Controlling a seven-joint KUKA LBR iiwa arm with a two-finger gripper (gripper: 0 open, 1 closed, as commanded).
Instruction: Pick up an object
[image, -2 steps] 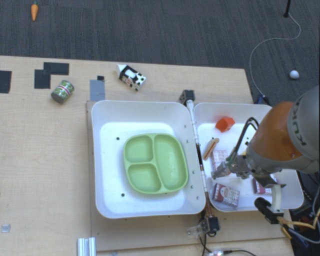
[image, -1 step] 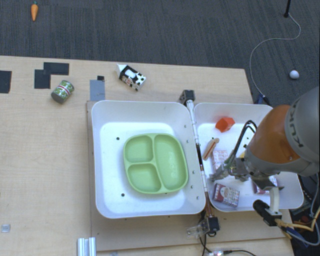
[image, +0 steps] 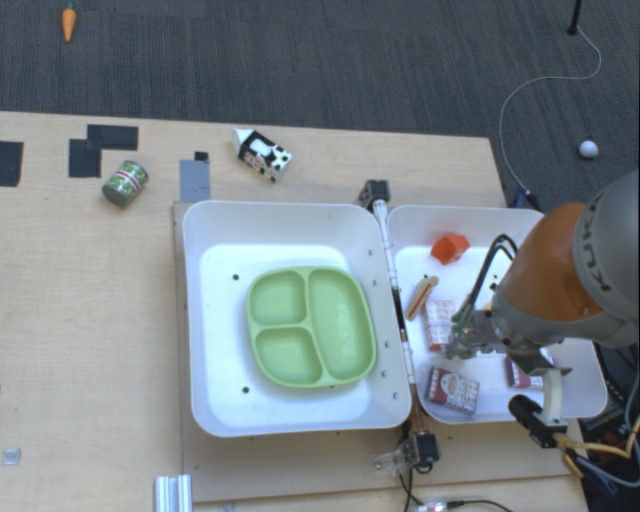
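**A:** Right, where's the arm (image: 560, 275)?

**B:** Over the right bin (image: 590, 395), orange band facing up. Gripper (image: 462, 338) sits low over that bin's left-middle area.

**A:** Holding anything?

**B:** Can't tell. Wrist body blocks the tips, so no read on how the hand is set.

**A:** What's around it?

**B:** Pale packet (image: 440, 322) just beside the gripper on the side away from the arm. Dark red packet (image: 453, 389) just below it, toward the bin's near edge. Brown stick (image: 421, 296) up and away from it, near the wall shared with the other bin. Orange block (image: 450, 247) further up, well apart. Another small packet (image: 522, 375) on the arm side, partly hidden.

**A:** Left bin (image: 215, 330)?

**B:** Green divided plate (image: 311, 327), well clear of the gripper, past the shared wall.
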